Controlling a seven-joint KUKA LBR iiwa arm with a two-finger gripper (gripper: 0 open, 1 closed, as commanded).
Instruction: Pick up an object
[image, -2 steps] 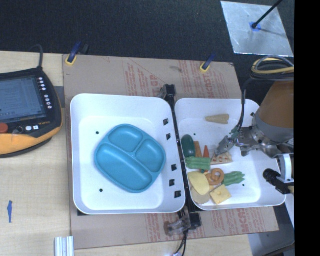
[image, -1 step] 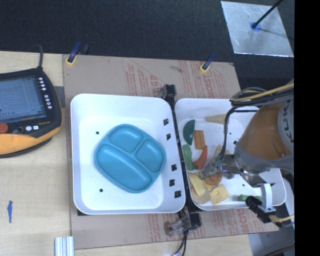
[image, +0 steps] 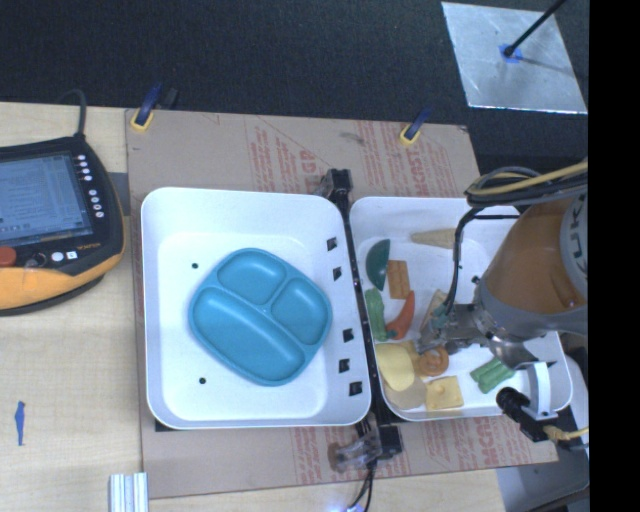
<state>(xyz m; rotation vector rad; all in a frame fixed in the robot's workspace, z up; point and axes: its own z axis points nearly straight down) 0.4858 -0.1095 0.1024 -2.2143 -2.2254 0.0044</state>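
the left bin (image: 160, 300) holds a blue divided plate (image: 261, 315). the right bin (image: 400, 215) holds small food toys (image: 398, 365), the pincer (image: 437, 335) low among them; its state i cannot tell.

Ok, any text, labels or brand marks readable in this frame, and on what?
Cardboard sheet under the bins: faint red printing, too blurred to read.
Teach pendant: screen content too small to read.
Robot arm: dark letters at the frame edge, cut off, unreadable.
No text can be quoted.
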